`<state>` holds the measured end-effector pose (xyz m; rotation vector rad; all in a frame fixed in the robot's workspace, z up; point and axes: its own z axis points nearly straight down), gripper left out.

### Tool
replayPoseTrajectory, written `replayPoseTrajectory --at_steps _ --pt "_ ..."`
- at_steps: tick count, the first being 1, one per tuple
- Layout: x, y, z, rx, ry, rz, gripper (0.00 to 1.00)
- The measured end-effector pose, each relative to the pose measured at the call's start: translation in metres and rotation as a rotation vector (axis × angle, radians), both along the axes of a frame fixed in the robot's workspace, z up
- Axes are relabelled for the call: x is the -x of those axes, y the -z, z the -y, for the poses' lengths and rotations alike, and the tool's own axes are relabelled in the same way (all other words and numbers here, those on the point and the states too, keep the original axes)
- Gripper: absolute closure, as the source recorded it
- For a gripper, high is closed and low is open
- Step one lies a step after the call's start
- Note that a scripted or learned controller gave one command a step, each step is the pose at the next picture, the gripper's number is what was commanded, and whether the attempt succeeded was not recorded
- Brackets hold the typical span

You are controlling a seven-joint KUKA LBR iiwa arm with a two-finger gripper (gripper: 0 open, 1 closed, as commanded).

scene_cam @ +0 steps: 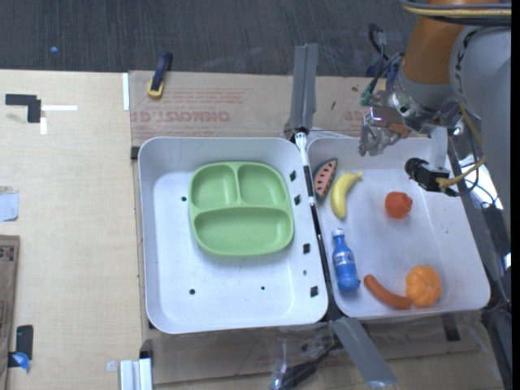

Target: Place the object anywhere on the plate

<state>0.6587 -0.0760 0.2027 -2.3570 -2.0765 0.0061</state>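
Vantage: we look from one fixed camera above the bench, angled down at a slant.
Facing: we see the bench's far edge and dark floor along the top of the frame.
Nearness: we stand far enough back to take in both white bins point(154, 242) whole, centre and right.
Entry: the arm point(455, 39) comes in at upper right.

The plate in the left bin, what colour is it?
Light green plate, seen in the camera view.

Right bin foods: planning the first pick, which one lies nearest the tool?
The banana, just below-left of the tool; the tomato sits slightly farther away.
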Motion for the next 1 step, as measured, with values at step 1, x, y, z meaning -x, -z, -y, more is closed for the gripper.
replayPoseTrajectory --at_steps 1 --pt "-0.0001 -0.0088 -0.1099 -0.001 -0.047 0.001 1.0"
